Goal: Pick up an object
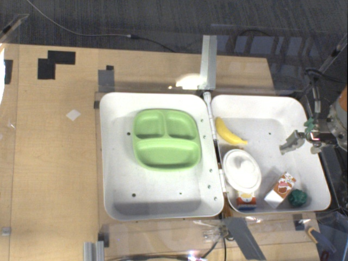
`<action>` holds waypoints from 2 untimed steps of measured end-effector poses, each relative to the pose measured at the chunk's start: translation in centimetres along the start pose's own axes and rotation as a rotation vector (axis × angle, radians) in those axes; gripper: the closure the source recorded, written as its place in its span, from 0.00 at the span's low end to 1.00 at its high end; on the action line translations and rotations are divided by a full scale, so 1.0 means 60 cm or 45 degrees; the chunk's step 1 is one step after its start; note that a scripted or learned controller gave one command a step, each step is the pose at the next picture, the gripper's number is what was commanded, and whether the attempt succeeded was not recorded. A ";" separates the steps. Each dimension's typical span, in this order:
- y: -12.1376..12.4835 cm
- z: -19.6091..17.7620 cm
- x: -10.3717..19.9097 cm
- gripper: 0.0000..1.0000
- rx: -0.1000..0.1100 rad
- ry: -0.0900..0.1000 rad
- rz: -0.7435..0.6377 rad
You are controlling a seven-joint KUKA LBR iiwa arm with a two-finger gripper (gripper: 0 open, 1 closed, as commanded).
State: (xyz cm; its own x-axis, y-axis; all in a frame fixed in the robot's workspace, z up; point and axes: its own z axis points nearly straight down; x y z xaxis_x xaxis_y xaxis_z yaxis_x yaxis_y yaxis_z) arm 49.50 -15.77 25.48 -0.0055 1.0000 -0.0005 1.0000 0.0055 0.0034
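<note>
- Gripper (291,142) hangs over the right bin (272,109), near its right wall; whether it is open or closed cannot be told from this view, and nothing is seen held in it
- Right bin holds the candidates: a banana (230,133) near the divider at upper left; a white lidded bowl (242,169) just below it; a small carton (280,190) toward the lower right corner, with a dark green object (297,198) just beside it; a small red-and-blue item (246,201) at the lower edge, touching or nearly touching the bowl
- Left bin (117,162) carries a green divided plate (166,138), well apart from the gripper
- Carton lies nearest; it is probably light and fairly stiff, with flat sides that suit a pinch across its narrow width; the banana is likely firm but curved and smooth, best taken across its middle; the bowl looks too wide and slick for an easy hold
- Arm (331,129) reaches in from the right edge, wrist low over the bin, gripper pointing leftward and down at a slant
</note>
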 end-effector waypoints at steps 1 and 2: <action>0.131 0.226 -0.002 0.00 0.000 0.000 -0.260; 0.207 0.239 0.044 0.00 -0.004 -0.001 -0.361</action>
State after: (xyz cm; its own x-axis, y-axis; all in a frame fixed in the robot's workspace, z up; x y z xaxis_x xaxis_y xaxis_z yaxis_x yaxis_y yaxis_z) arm 61.98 -13.08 11.17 -0.2851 0.9585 -0.0023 0.9585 0.2851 0.0060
